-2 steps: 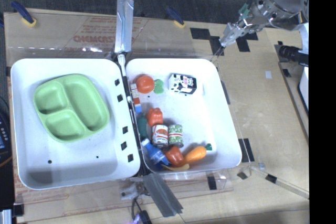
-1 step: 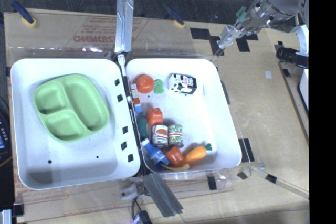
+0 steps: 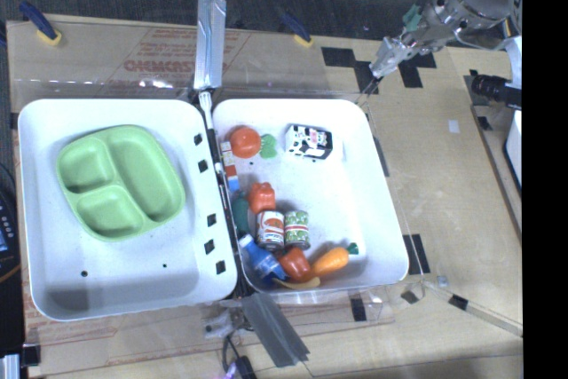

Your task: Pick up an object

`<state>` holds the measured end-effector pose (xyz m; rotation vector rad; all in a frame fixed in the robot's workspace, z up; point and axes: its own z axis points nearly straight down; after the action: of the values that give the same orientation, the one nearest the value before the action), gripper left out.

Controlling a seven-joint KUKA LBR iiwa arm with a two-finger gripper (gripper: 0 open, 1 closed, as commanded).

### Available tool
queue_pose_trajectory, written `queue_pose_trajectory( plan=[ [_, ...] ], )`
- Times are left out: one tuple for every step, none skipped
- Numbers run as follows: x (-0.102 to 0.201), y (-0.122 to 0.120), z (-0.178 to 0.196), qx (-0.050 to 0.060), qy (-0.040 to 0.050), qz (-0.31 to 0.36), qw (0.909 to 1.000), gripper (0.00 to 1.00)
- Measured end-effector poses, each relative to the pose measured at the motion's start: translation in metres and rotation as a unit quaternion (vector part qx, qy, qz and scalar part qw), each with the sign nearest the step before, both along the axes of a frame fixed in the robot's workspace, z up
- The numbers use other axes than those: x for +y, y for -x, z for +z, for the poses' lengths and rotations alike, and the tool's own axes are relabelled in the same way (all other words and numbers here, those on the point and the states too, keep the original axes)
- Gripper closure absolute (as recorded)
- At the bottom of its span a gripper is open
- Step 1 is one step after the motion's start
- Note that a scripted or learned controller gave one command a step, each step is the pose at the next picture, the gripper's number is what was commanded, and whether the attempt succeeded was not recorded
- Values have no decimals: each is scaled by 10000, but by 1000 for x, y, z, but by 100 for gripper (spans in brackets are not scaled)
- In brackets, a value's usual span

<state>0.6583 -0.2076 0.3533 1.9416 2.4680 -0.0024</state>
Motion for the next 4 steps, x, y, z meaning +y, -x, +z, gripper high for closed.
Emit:
queue_pose_trajectory(
  plan=[
    [59,1,-34,14,-11,222,9998,100],
    [-3,1,-14,-8,1,1052,9944,100],
    [-2,0,-3,-18,8,1071,9942,100],
    [62,39,-56,18,-8,925,9957,100]
  ],
)
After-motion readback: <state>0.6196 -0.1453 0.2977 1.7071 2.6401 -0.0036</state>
